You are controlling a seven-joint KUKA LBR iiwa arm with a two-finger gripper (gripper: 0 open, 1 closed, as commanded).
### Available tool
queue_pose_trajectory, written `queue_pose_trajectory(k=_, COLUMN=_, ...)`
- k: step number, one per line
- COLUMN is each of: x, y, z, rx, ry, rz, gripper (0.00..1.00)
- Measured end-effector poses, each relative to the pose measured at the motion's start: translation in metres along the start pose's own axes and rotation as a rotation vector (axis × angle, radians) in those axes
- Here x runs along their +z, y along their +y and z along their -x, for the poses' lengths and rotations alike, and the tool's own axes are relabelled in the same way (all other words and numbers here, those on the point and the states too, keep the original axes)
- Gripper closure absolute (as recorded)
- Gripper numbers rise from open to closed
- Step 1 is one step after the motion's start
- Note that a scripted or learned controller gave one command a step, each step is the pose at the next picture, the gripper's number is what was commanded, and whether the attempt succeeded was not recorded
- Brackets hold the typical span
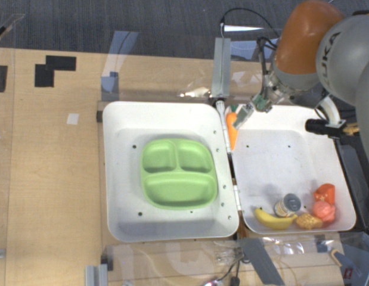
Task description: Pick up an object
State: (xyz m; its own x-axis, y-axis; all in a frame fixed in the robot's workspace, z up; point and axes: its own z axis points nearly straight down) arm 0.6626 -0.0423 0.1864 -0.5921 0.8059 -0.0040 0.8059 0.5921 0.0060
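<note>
Carrot (232, 131), orange w/ a green top, lies along the left wall of the right bin (291, 154), up in its far-left corner, running roughly lengthwise beside the divider btwn the two bins. Claw (244, 115) sits right at the carrot's green end, touching or nearly so; can't tell whether it's spread or pressed together, and can't tell if the carrot is actually pinched, since the tip is small and blends into the white bin wall. Above it the arm (315, 40) comes in from the right, orange band over the wrist, grey body at the upper-right corner, cables looping behind. Rest of the right bin's stuff is bunched at the near edge, well apart from the carrot: a banana (273, 218), a small tin can (288, 205) just behind it and touching or nearly touching, a brownish pastry-like item (308, 221) to the right of the banana, and a red-pink item (324, 202) in the near-right corner. Left bin (121, 159) holds a green divided plate (178, 173), three compartments, sitting about mid-bin. Both bins rest on a wooden bench (47, 177).
</note>
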Motion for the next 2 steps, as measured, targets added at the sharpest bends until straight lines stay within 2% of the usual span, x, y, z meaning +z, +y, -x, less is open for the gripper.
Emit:
queue_pose_trajectory(k=1, x=-0.035, y=0.000, z=0.015, rx=-0.233, ry=-0.003, rz=0.003, gripper=0.00)
queue_pose_trajectory(k=2, x=-0.001, y=0.014, z=-0.019, rx=-0.448, ry=-0.001, rz=0.002, gripper=0.00)
